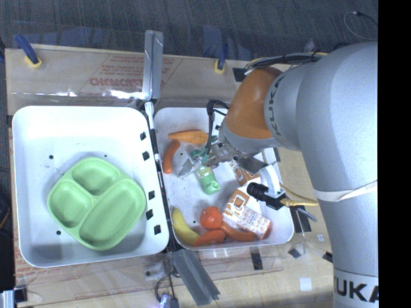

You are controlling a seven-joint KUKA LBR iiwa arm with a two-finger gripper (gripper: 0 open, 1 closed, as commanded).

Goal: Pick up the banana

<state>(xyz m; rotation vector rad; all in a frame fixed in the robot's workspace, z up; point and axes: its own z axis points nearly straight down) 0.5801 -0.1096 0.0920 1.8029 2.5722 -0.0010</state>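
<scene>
Where the right bin (286, 236) meets its near-left corner, you find the banana (182, 228) lying untouched beside a tomato (210, 217). Farther in, well apart from it, the gripper (192, 161) hangs over the bin's middle by a green bottle (209, 181); you cannot tell its state. The grey arm (321, 101) bends in from the right.

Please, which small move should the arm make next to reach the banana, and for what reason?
Probably move the gripper toward the camera, down the right bin. It hangs by the green bottle in the bin's upper half, while the banana lies at the lower left corner beside the tomato.
</scene>
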